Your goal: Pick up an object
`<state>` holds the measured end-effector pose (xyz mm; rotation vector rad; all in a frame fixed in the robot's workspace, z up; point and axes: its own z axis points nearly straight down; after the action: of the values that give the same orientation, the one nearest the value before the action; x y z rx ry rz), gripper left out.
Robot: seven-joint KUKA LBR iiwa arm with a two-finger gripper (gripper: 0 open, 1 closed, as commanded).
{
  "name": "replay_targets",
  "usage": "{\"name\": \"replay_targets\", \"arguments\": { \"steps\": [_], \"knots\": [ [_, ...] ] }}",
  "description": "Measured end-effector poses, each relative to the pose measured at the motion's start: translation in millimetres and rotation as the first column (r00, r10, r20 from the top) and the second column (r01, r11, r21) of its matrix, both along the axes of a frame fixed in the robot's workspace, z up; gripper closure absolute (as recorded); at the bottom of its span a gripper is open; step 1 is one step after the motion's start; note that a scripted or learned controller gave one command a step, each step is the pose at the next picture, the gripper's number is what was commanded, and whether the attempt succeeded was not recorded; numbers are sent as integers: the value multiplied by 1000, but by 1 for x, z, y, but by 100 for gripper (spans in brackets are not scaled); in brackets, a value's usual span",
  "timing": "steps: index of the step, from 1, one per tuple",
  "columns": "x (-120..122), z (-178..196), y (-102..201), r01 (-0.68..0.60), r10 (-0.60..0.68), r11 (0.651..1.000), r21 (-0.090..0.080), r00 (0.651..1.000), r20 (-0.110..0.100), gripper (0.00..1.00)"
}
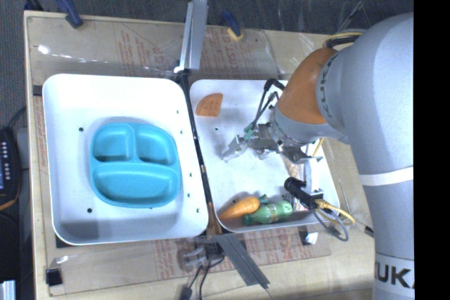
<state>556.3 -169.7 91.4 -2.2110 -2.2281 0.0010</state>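
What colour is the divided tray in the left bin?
Light blue tray, seen best in the camera view.

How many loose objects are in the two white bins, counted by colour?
Blue: 1, the divided tray in the left bin
Orange: 2, the wedge and the carrot in the right bin
Green: 1, the bottle beside the carrot
Total: 4

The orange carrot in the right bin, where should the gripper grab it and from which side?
Grip the carrot across its thick middle, coming straight down from above. It lies flat along the right bin's near wall with the green bottle touching its right end, so probably close across its width, not along its length.
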Motion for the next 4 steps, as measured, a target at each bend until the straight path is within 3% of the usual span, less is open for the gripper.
{"name": "replay_targets", "arguments": {
  "steps": [1, 2, 3, 4],
  "knots": [
    [-78, 1, -24, 0, 0, 1000, -1, 1000, 4, 0],
    [-76, 12, -23, -6, 6, 1000, -2, 1000, 6, 100],
    [-76, 12, -23, -6, 6, 1000, -2, 1000, 6, 0],
    [-79, 1, 37, -4, 4, 1000, -1, 1000, 2, 0]
  ]
}}
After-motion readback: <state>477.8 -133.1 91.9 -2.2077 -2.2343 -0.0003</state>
